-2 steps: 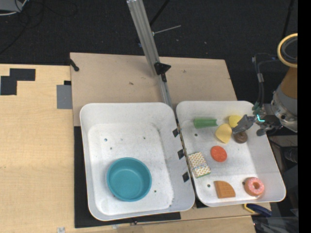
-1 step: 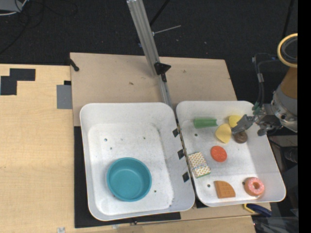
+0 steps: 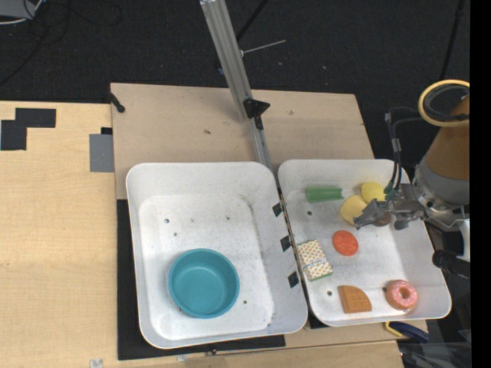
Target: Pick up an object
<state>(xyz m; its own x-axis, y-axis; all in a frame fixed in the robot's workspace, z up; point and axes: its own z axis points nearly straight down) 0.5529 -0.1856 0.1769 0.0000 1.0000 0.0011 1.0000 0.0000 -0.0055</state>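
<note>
Overhead slanted view, read left to right. On the surface (image 3: 46, 228) I see the left bin (image 3: 153, 182), which holds a teal bowl (image 3: 203, 282) in its near part, upright and whole. A grey metal post (image 3: 230, 60) slants up from the seam between the bins toward the far edge of the picture.

The right bin (image 3: 437, 301) holds, from its left side: a patterned green-and-white block (image 3: 314, 259) near the dividing wall; a green bar (image 3: 324, 194) at the far side; an orange-red round piece (image 3: 345, 243) at mid-bin; an orange-brown wedge (image 3: 354, 299) near the front rim; two yellow pieces (image 3: 354, 205), touching each other, the right one partly covered by the arm; and a pink ring (image 3: 401, 294) at the near right corner.

The end effector (image 3: 367, 219) sits low, just beside the yellow pieces. It reads as a dark blur, so I cannot tell its state or whether it touches them. The arm (image 3: 449, 156) is cut off at the right.
</note>
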